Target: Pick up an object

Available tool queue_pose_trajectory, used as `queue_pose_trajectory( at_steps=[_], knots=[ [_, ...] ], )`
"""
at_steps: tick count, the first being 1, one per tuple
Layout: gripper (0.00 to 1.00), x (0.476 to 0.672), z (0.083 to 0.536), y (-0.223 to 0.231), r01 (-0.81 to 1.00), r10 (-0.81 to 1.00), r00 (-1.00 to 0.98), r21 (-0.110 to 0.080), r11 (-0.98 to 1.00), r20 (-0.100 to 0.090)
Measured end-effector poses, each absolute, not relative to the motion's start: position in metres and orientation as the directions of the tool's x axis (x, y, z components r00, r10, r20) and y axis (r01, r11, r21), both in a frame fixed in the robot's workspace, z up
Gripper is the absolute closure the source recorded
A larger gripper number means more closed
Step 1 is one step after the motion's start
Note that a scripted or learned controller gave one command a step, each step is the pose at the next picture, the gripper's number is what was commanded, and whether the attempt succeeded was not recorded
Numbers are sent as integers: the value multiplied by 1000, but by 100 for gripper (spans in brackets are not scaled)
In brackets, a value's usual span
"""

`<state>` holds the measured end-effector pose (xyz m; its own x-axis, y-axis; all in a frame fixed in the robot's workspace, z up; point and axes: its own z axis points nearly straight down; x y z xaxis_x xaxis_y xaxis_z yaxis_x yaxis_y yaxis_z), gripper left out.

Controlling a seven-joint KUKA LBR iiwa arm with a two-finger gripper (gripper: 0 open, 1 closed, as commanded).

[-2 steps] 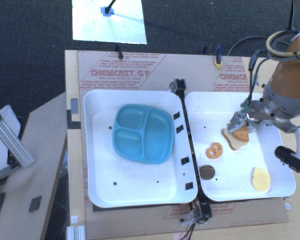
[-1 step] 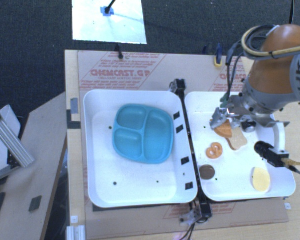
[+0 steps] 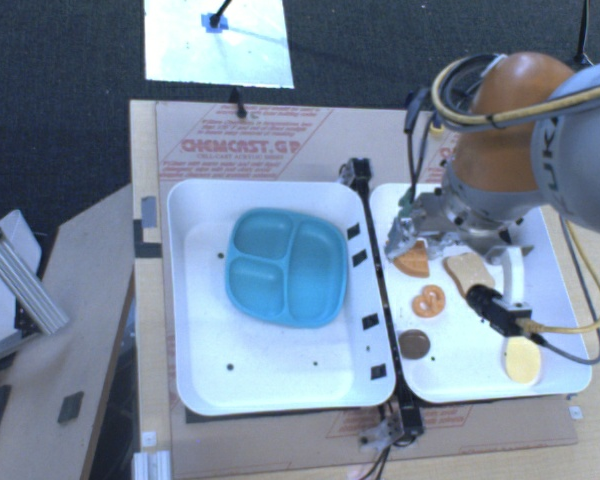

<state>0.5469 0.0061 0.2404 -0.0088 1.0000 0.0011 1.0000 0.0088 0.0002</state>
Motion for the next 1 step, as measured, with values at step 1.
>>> queue_pose_trajectory(
  at_steps=[1],
  knots=[
    [100,550,246,64,1000,1000,-10,2,10,2]
  ],
)
